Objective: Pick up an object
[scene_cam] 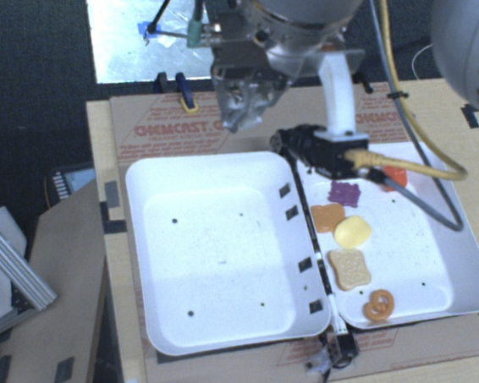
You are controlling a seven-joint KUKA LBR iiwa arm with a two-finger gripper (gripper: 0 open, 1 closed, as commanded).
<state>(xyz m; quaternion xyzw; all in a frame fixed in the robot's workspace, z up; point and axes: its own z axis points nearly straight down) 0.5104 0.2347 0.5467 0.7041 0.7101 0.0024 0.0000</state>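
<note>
Brown cardboard (165,128), red "CHEMCAST" print

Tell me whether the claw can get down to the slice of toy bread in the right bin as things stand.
Probably yes. The toy bread slice lies flat and uncovered in the right bin, though a yellow piece sits close behind it. The claw hangs over the bench behind the left bin, with nothing visible in between.

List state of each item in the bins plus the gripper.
purple piece: flat, right bin
orange slab: flat, beside the divider
yellow round: lying below purple piece
toast slice: flat
pretzel: flat, near front wall
gripper: raised behind the bins, holds nothing visible
</note>
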